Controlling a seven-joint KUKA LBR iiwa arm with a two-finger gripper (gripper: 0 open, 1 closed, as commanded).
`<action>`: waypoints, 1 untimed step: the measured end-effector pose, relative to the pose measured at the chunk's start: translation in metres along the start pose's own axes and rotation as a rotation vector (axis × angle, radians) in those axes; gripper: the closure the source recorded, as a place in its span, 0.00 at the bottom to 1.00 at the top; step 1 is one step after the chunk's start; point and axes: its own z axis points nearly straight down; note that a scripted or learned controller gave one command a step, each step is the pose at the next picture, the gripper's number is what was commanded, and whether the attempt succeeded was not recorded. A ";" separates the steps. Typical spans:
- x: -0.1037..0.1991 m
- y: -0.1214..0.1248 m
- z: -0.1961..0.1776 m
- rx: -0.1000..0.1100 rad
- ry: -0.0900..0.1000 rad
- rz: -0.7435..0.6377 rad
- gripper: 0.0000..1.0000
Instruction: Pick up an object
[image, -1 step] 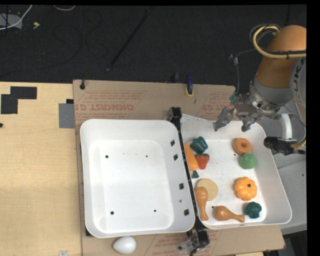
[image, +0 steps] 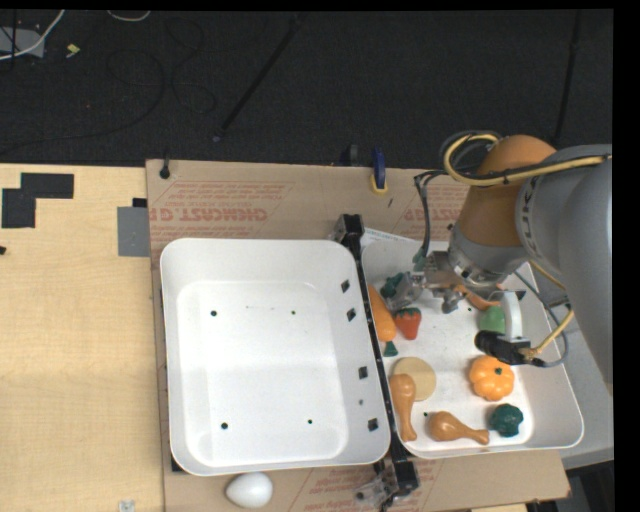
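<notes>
Camera view: grey arm (image: 560, 215) with orange band reaches from the right over the right bin (image: 560, 430), its gripper (image: 425, 290) low over the bin's upper left part, near a red strawberry-like piece (image: 408, 322) and an orange carrot (image: 381, 314); whether the claw is spread or pinched cannot be told. Right bin also lists: small pumpkin (image: 491, 379), green broccoli-like piece (image: 506, 419), tan drumstick (image: 455, 428), green piece (image: 491, 320). Left bin (image: 190, 300) sits beside it; white egg (image: 249, 490) lies on the bench just below the left bin.
</notes>
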 end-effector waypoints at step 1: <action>0.003 -0.030 0.016 -0.030 -0.017 0.013 0.00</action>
